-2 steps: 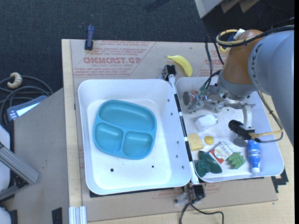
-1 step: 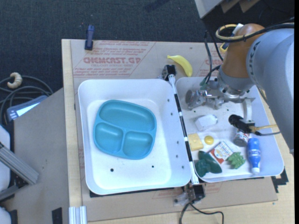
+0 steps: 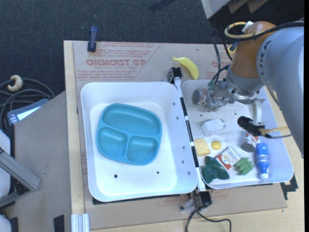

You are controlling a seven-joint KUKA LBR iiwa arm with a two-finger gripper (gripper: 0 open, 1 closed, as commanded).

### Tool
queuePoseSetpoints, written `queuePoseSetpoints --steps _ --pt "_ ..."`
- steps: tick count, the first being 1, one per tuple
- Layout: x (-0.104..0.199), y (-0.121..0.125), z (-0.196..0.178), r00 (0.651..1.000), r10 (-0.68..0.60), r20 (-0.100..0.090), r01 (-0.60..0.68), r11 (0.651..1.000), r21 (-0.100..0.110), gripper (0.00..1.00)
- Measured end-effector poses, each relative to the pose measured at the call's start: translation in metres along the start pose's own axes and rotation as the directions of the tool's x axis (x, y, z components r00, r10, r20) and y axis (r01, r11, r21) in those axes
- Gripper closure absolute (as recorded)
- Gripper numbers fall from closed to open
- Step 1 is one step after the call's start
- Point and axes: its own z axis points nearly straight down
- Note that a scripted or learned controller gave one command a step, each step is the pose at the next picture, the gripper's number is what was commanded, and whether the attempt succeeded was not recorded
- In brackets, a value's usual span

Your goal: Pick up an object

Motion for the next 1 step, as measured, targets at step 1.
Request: queuePoseSetpoints --steps 1 --pt "-0.0001 -0.0001 0.0001 1.000 0.000 0.000 0.000 1.000 0.000 0.00"
